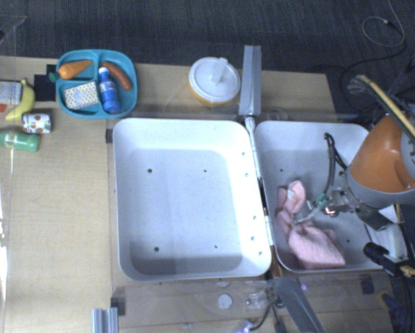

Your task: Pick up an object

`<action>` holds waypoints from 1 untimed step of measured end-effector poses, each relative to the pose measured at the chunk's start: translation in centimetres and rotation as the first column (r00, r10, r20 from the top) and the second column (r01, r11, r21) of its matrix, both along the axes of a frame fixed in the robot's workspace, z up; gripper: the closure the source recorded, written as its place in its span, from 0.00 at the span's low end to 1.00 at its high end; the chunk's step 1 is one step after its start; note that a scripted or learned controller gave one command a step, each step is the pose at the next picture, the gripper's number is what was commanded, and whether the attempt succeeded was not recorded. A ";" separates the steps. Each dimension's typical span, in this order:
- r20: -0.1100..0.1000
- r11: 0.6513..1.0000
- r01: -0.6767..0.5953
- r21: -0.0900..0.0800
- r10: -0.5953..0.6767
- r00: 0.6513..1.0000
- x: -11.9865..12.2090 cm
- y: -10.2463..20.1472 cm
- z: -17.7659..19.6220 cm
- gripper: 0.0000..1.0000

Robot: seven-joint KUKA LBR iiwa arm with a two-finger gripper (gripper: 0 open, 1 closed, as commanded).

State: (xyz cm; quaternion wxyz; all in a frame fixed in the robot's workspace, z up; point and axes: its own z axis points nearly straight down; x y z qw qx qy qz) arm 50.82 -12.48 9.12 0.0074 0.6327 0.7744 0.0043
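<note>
While the arm is reaching in from the right, its claw is sitting low in the right bin, right at the upper edge of the pink cloth. The fingers are too small and blurred here, so I cannot tell how far apart they are standing or whether any fabric is between them. The cloth is lying crumpled along the near left part of that bin, one end rising toward the divider, the other spreading toward the front wall. A small red glow is showing just beside the claw. The left bin is lying alongside, the two touching at the middle rail. Up on the counter, behind the bins, a white lidded cup is standing, and to its left a blue tray is holding toy food and a small blue bottle. Further left, a banana, a small can and a green bottle are lying near the counter's edge, well apart from the claw.
</note>
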 end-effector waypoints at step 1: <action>0.009 1.000 -0.002 0.000 0.002 1.000 0.4 0.2 1.2 1.00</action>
